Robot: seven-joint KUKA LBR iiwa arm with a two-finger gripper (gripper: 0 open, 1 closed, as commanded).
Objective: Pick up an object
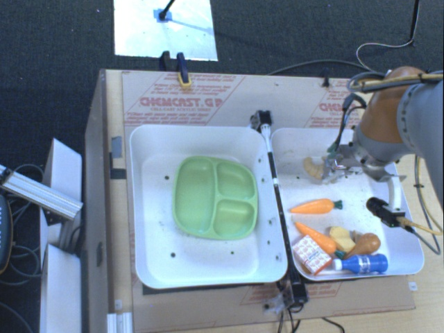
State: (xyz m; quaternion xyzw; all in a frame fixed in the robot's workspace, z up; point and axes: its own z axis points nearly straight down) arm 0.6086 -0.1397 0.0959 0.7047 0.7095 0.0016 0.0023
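- A small beige lump [313, 168] lies in the far part of the right bin [297, 143], near the wall that this bin shares with its neighbour.
- The gripper [335, 165] is low in that bin, just to the right of the lump; whether they touch cannot be told.
- Whether the claw is wide, narrow or closed on anything cannot be told from this slant, and nothing can be seen held in it.
- The grey arm [416, 120], with its orange band [383, 113], reaches in from the right over the bin's far right corner.
- Nearer than the lump, a whole carrot [316, 206] with a green stub lies crosswise in the middle of the bin.
- Nearer still, a second carrot [316, 236] lies aslant, its near end by a red and white box [311, 254] in the near left corner.
- To the right of the second carrot, a pale yellow piece [340, 237] and a brown rounded piece [367, 243] lie close together.
- A blue bottle [362, 263] with a white cap lies on its side along the near wall.
- The left bin [152, 186] holds a green divided plate [215, 197], flat and roughly central.
- Both bins stand on the bench [208, 99], whose top bears red print.
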